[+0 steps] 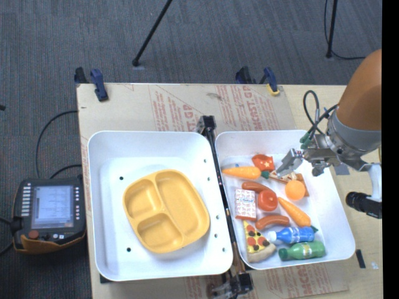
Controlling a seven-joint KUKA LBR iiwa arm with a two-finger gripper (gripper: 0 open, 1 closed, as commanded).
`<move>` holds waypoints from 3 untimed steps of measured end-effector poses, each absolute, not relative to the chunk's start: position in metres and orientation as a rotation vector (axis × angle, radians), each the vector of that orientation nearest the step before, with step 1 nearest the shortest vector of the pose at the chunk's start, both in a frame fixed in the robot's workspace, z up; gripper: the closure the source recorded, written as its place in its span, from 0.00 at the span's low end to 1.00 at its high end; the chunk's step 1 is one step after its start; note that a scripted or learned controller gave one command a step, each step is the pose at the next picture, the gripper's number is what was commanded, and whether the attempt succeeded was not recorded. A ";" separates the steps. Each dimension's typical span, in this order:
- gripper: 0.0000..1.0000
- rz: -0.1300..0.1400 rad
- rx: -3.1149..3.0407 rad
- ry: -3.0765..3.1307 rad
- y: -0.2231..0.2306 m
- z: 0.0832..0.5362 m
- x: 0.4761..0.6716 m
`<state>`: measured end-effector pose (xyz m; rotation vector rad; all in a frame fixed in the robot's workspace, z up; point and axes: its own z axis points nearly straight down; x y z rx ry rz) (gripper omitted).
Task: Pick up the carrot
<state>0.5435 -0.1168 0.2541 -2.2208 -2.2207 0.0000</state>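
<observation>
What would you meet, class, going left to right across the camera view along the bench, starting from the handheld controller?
Handheld controller → yellow divided plate in the left bin → carrot in the right bin → orange ball → gripper.

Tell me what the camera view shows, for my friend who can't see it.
A robot gripper hovers over the right bin full of toy food, beside a carrot. The left bin holds a yellow divided plate.
</observation>
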 end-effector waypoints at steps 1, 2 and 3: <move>0.00 0.003 -2.366 -2.061 -0.168 0.155 0.540; 0.00 0.002 -2.373 -2.053 -0.182 0.087 0.549; 1.00 0.000 -2.379 -2.046 -0.183 0.097 0.549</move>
